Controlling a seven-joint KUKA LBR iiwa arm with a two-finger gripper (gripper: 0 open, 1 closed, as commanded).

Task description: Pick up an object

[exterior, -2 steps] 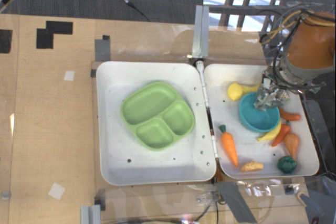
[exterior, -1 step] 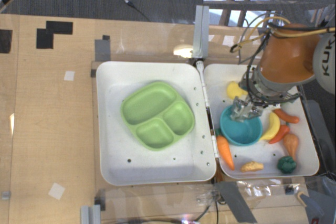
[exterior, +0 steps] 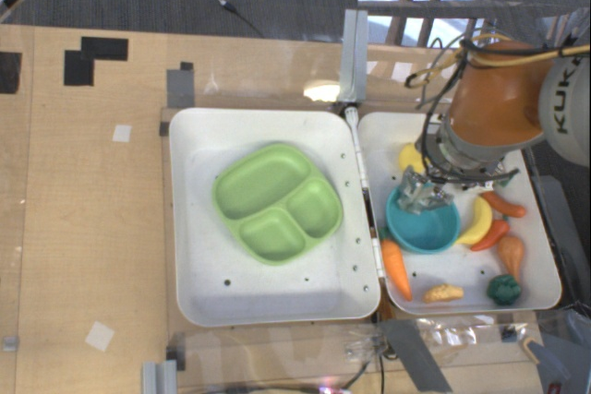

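gripper (exterior: 423, 197): low over the blue bowl (exterior: 423, 226) in the right bin (exterior: 547, 291), at the bowl's upper-left rim — cannot tell its state, wrist and orange band block the view
likely target: the blue bowl, my guess from where the gripper sits; nothing visibly held
bowl location: left-centre of the right bin, upright, opening up
bowl axis: round — no real long axis; only the rim offers a pinch, wall between the fingers
neighbours: banana (exterior: 477, 222) touching or just beside the bowl's right rim; carrot (exterior: 394, 268) just below-left, long axis running up-down in view, thick end toward the bowl; yellow item (exterior: 411, 159) above-left, partly hidden by the arm
risk 1: thin curved rim — a shallow bite likely slips off on lift
risk 2: bowl may tip when gripped at one edge, spilling out of the grasp
risk 3: crowding — descent or closing could nudge the banana or yellow item, or pinch them instead
risk 4: bowl is near the divider wall between the bins, little room on that side
left bin (exterior: 199, 291): holds the green divided plate (exterior: 277, 201), well apart from the action
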